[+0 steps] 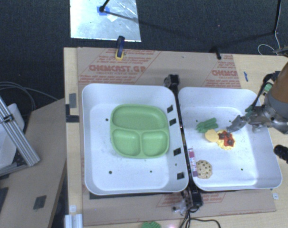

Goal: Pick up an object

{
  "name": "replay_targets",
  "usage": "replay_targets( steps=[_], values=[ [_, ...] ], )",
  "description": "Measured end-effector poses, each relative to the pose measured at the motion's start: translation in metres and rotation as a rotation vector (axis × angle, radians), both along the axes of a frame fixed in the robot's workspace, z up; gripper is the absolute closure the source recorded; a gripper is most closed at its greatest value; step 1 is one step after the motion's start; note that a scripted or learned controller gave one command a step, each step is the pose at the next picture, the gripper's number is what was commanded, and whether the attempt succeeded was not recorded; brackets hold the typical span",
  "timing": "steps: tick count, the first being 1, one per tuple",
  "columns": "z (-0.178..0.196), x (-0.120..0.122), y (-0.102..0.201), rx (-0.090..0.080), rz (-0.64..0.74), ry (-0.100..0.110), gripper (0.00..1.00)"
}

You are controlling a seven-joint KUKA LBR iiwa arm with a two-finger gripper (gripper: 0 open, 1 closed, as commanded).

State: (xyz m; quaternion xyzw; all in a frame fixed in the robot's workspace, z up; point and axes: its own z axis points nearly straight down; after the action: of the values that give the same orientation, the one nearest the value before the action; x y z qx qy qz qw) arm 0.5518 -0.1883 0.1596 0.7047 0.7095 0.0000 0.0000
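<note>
**Desk:** What does the overhead view show on the bench?

**Arm:** Two white bins side by side. The left bin (94, 127) carries a green divided plate (139, 130), three compartments, lying flat near the middle. I reach into the right bin (265, 175) from the right edge, my grey wrist low over its far right side.

**Desk:** And your gripper?

**Arm:** My gripper (235, 124) points left and down, its tip just beside a small cluster of toy food. How far it is open I cannot tell from this slant; the tip is a dark blur. Nothing shows clamped in it.

**Desk:** What lies in that cluster?

**Arm:** A green piece (206, 125) sits to the left. Below it a yellow piece (211, 136) touches a red and yellow piece (225, 139), which lies closest to my tip, just below and left of it. Whether I touch it, I cannot say.

**Desk:** Anything else in that bin?

**Arm:** A cookie (204, 169), tan with dark spots, rests near the front left corner, well apart from the others.
</note>
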Motion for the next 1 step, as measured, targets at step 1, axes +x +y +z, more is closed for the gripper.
replay_targets(
  steps=[1],
  values=[
    [-0.0739,0.0209,-0.01,0.006,-0.006,-0.006,0.0]
  ],
)
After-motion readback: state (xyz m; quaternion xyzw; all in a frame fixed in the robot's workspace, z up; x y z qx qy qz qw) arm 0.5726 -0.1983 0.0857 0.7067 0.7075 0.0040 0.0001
